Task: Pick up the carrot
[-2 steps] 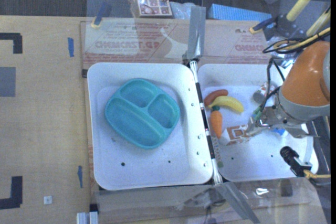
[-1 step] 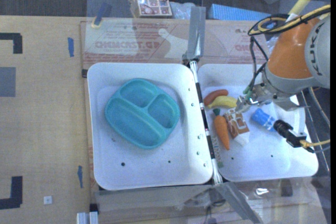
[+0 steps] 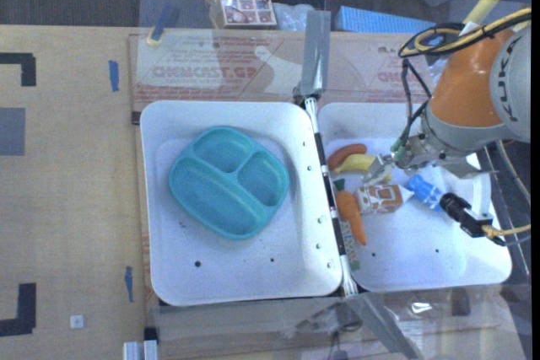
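Faint, unreadable red print on cardboard [image 3: 253, 67]

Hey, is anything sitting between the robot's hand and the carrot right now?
Partly. The hand hangs over the right bin, above and right of the carrot. A small carton lies between them, close beside the carrot; a banana sits just above it.

Grey arm [image 3: 472, 126] — orange band; black cables.

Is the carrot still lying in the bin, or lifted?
Lying in the right bin. The carrot rests flat by the bin's left wall, apart from the gripper.
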Controlling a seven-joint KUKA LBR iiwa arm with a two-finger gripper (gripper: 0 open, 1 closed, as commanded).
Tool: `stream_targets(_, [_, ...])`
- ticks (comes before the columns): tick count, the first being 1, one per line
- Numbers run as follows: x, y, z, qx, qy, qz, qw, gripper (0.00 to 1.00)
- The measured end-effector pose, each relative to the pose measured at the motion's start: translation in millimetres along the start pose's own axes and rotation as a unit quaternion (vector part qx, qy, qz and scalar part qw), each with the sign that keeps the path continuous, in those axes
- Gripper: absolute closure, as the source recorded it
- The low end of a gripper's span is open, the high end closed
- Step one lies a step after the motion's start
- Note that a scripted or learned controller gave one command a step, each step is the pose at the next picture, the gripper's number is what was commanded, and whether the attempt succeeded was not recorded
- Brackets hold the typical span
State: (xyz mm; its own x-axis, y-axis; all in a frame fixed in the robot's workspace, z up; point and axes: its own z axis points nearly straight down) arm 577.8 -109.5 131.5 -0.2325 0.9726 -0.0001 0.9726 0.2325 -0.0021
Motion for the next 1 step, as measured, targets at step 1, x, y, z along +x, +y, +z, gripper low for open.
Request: stream_targets(1, [14.3,-41.4,18.7,-0.008,-0.001,0.011,0.9999,0.0])
